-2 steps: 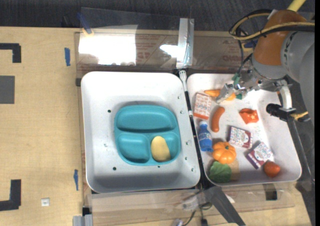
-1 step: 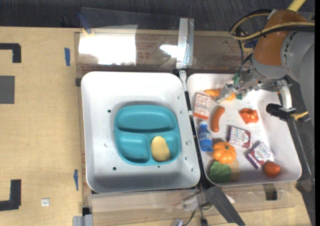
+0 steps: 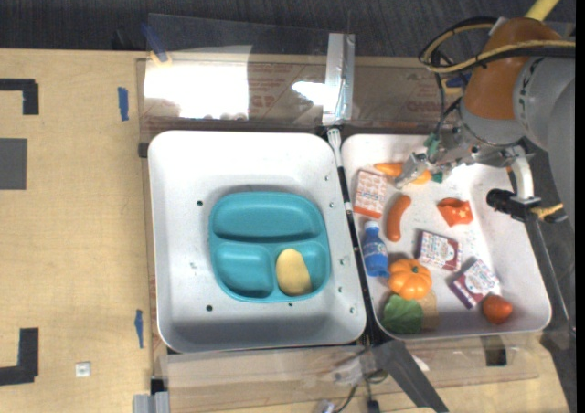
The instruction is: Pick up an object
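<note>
The wooden worktop [image 3: 64, 247] carries the left bin [image 3: 174, 311], whose teal divided tray [image 3: 247, 247] holds a pale yellow potato [image 3: 293, 272] in its lower right compartment. In the right bin [image 3: 530, 311] lie toy foods: an orange pumpkin [image 3: 410, 280] and a smooth orange-brown sausage [image 3: 397, 216], its long axis near upright, tilting slightly right. The hand [image 3: 428, 163] hovers over the bin's upper part by an orange carrot [image 3: 391, 168]; I cannot tell how far it is open.

Two white bins: left bin [image 3: 174, 247], right bin [image 3: 530, 292]. One teal divided tray [image 3: 265, 219]. One yellow potato-like piece [image 3: 292, 271]. One sausage [image 3: 397, 217]. One pumpkin [image 3: 409, 280]. One blue bottle [image 3: 374, 251]. One green vegetable [image 3: 402, 312]. Three small printed packets [image 3: 369, 192] [image 3: 437, 249] [image 3: 473, 282]. One tomato [image 3: 496, 309]. One red-orange piece [image 3: 455, 211]. One small orange piece [image 3: 388, 168].
</note>
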{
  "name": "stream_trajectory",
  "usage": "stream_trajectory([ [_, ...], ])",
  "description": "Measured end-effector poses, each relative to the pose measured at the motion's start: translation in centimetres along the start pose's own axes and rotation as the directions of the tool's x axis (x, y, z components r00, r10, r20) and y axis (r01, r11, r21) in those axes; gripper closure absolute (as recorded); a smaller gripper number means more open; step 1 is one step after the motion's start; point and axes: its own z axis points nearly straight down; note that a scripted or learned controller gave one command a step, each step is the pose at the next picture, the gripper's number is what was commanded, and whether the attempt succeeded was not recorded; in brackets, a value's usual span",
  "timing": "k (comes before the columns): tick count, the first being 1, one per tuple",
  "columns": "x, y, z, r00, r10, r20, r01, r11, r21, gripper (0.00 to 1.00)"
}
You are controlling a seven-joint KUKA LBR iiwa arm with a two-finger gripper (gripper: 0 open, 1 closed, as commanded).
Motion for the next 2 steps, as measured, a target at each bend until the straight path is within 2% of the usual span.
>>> stream_trajectory([
  [1,0.0,0.0,0.0,1.0,0.0,0.0,0.0,1.0,0.0,0.0],
  [2,1.0,-2.3,-4.8,0.997,-0.076,0.002,0.076,0.997,-0.005,0.0],
])
